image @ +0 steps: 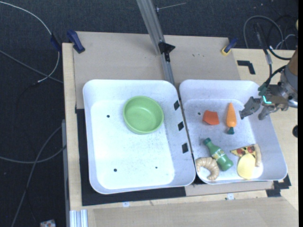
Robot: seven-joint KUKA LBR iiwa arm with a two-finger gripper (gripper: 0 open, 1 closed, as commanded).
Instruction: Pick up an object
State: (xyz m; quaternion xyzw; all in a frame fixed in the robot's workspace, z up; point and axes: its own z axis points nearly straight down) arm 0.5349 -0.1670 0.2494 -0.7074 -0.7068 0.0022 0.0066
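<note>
- white bins: 2, side by side – left bin [94,126], right bin [272,141]
- green bowl [143,114]: 1 (in left bin)
- carrot [230,116]: 1
- orange block [211,117]: 1
- green bottle [218,154]: 1
- croissant [209,167]: 1
- pizza slice [245,151]: 1
- yellow round piece [246,167]: 1 (kind unclear)
- right bin total: 6 items
- clamps on bench edge: 2 – blue clamp [75,40], yellow-blue clamp [229,45]
</note>
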